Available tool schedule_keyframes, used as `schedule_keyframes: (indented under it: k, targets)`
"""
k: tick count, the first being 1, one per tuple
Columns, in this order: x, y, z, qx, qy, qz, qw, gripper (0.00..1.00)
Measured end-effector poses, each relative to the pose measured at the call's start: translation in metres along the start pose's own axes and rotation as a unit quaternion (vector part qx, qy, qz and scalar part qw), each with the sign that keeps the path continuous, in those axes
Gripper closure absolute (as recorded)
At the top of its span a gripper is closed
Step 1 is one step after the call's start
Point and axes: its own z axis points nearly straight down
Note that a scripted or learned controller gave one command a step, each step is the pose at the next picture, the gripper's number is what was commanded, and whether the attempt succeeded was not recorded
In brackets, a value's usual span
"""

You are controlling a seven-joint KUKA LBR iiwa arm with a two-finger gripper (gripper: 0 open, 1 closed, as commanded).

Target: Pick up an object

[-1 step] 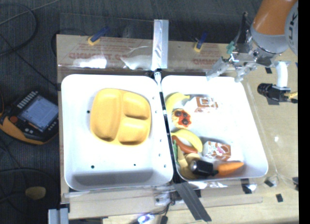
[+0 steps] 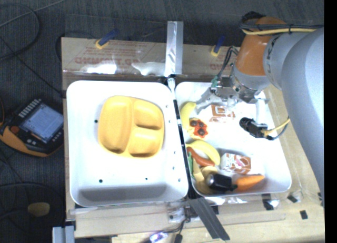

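Observation:
My gripper hangs over the far end of the right bin, its fingers spread apart with nothing between them. Just below it lies a white packet with orange print. To its left sit a yellow banana piece and a small orange-and-black toy. Nearer the front lie a yellow banana with a red chili on it, a white-and-red packet, a black object and an orange carrot.
The left bin holds a yellow divided tray. A black plug on a yellow cable hangs from the arm over the right bin. The grey arm covers the bench's right side. A handheld device lies on the floor at left.

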Motion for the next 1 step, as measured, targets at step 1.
schedule_keyframes:
  k: [1]
  targets:
    - [-0.014, 0.0087, 0.0338, 0.007, 0.002, -0.057, 0.9983, 0.0]
